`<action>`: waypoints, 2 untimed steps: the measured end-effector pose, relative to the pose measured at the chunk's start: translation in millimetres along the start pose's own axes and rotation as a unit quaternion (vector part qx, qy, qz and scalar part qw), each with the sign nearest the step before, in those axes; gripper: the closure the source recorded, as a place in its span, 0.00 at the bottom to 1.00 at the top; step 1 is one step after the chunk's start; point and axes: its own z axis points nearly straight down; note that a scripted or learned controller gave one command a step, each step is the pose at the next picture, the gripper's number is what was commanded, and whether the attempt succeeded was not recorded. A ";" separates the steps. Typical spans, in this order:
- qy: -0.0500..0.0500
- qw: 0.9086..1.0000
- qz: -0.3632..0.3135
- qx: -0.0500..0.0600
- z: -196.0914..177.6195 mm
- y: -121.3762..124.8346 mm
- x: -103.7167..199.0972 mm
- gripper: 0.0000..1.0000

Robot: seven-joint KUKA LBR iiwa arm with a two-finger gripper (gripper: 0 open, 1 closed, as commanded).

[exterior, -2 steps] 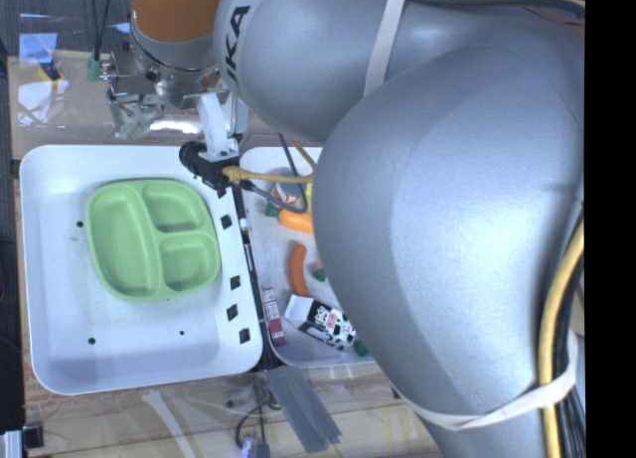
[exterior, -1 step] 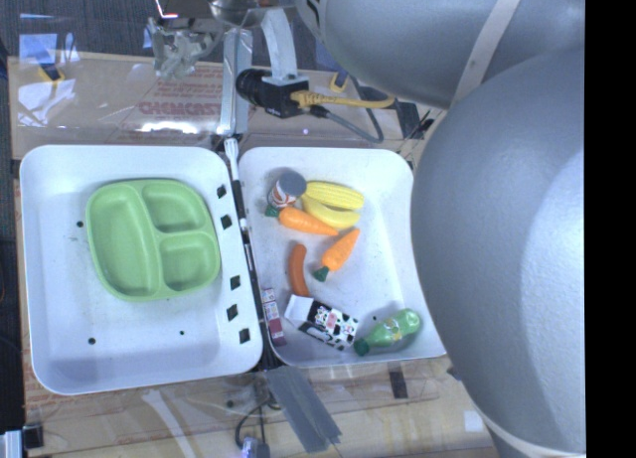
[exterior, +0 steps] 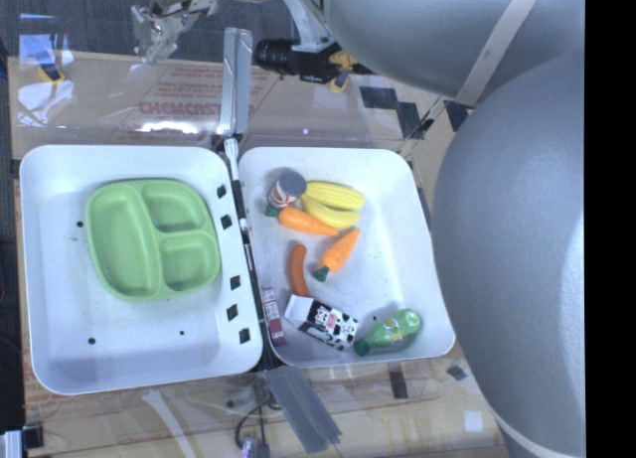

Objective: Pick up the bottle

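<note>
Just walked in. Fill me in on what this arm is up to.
The KUKA arm reaches in from the right, with its hand up beyond the far edge of the bins, holding nothing that I can see. The green bottle it should pick up lies on its side in the near corner of the right bin, beside a small cow-print carton. Toy carrots, a banana and a sausage lie farther back. The left bin holds a green divided plate.

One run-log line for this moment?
gripper: beyond bins, top left | green plastic bottle: right bin, near corner, lying down | grasp: not yet
</note>
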 end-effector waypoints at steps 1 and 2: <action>0.000 1.000 -0.030 0.002 0.6 -16.5 -32.5 1.00; 0.000 0.983 0.183 0.000 0.4 3.2 5.7 1.00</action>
